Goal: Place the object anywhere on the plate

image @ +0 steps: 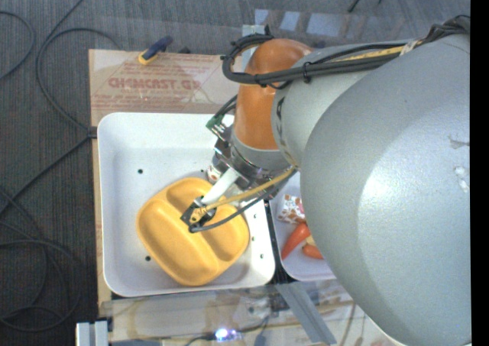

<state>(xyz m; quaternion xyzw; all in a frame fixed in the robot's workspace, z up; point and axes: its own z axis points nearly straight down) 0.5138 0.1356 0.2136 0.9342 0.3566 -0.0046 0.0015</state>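
A yellow plate [179, 241] with divided compartments lies in the left white bin [122, 176], toward its front right. The grey arm with its orange band [263, 100] reaches in from the right and covers much of the scene. My gripper [223, 176] hangs just over the plate's far right rim, mostly hidden beneath the wrist. No object shows in it. An orange carrot-shaped object [294, 239] lies in the right bin [284, 266], with a white and red packet [290, 207] just behind it.
A small red item [312, 251] lies beside the carrot shape, half hidden by the arm. Behind the bins lies a cardboard sheet [153, 88] with a yellow and blue tool [155, 49] on it. Cables run over the dark floor at left.
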